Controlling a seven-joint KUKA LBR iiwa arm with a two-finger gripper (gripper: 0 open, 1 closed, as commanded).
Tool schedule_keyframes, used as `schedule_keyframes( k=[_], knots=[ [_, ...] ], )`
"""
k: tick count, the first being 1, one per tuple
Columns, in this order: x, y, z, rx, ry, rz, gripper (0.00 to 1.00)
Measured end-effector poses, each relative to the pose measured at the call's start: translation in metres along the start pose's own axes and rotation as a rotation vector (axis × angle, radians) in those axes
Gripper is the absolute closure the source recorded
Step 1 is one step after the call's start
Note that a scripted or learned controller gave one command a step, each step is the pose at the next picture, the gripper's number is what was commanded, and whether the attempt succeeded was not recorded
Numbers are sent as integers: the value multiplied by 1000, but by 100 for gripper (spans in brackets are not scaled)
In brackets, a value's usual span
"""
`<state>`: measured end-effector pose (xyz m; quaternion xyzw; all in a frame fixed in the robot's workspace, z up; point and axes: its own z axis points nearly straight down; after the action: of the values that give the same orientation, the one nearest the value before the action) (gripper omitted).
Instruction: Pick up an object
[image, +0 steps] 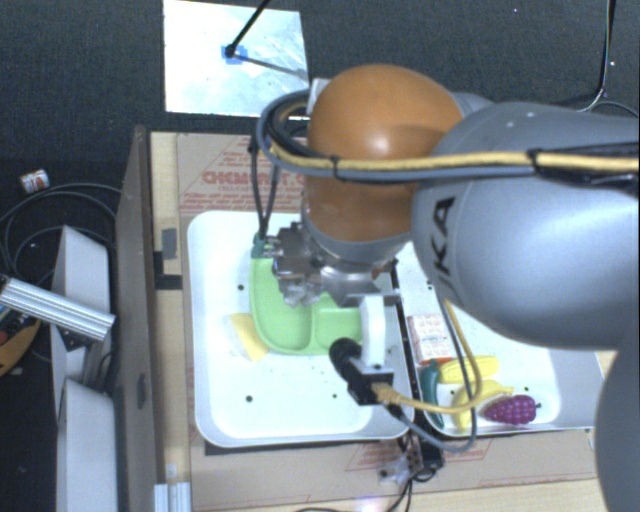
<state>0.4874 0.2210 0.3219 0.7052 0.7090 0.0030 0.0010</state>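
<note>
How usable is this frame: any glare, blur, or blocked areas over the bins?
Camera view: the arm fills the middle, hiding much of both bins; the bright sheet at top is blown out by glare; the left bin is evenly lit; the green object reads clearly, slightly soft.

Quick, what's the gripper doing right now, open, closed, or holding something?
Gripper: cannot be told; the arm's wrist covers it as it sits low over the green object in the left bin.

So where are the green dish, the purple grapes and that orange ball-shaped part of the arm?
green dish (285, 320): camera view, on its bare floor.
purple grapes (510, 408): camera view, middle of the bunch.
orange band (380, 110): camera view, top of its rounded shell.
</note>
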Motion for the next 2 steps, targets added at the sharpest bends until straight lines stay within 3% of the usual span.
schedule_keyframes(
  k=[1,2],
  knots=[
    [-21,5,70,11,-6,7,100],
    [14,5,185,13,-4,0,100]
  ],
)
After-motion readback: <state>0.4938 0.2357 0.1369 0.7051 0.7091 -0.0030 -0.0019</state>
